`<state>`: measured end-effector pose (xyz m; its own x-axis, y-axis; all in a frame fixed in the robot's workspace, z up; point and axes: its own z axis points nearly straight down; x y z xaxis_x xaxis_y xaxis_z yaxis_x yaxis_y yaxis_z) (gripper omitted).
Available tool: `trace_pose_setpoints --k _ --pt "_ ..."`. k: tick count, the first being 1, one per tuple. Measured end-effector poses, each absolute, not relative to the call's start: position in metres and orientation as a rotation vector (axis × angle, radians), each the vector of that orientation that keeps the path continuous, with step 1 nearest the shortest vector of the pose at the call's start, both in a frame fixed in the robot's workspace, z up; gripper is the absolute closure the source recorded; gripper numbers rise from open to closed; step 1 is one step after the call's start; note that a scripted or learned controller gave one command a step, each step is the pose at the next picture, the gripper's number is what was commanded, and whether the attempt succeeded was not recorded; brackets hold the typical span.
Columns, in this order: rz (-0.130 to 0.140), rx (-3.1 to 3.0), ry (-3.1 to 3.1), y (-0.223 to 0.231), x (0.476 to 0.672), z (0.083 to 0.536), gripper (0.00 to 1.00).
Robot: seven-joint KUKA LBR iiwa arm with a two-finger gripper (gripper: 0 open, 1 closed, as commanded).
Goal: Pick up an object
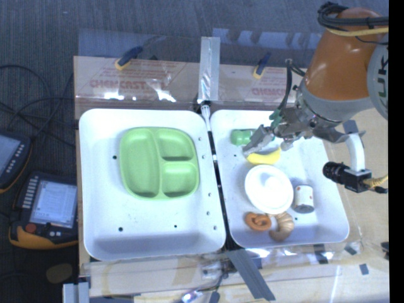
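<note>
Two white bins [95, 232] are counted side by side. One green divided plate [159, 161] is seen in the left bin; one white bowl [268, 189], one yellow piece [264, 158], one green piece [240, 136], one small cup [303, 198], one pretzel [257, 221] and one croissant [283, 225] in the right

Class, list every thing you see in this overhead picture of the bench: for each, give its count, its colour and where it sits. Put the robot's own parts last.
Bins: two, white, side by side on the bench.
Divided plate: one, light green, middle of the left bin.
Round bowl: one, white, centre of the right bin.
Yellow piece: one, yellow, right bin, just above the bowl.
Green piece: one, green, upper left of the right bin.
Small cup: one, white, right of the bowl.
Orange ring: one, orange-brown, below the bowl.
Tan piece: one, tan, beside the orange ring.
Handheld controller: one, grey and orange, on the floor at left.
Arm: one, grey and orange, reaching in from the right.
Gripper: one, dark metal, over the yellow piece.
</note>
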<state>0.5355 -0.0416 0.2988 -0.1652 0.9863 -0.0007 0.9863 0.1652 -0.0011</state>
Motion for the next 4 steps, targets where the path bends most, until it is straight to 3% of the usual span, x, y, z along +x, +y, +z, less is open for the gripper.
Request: trace_pose_setpoints --k 1,2,3,4 --pt "0.002 -2.028 -2.401 -0.105 0.522 0.294 0.0" --pt "0.004 -2.139 -2.296 -0.091 0.526 0.189 0.0" --pt "-0.001 -2.074 -2.362 -0.101 0.507 0.125 0.0" --pt "-0.033 -2.101 -2.377 -0.11 0.496 0.097 0.0"
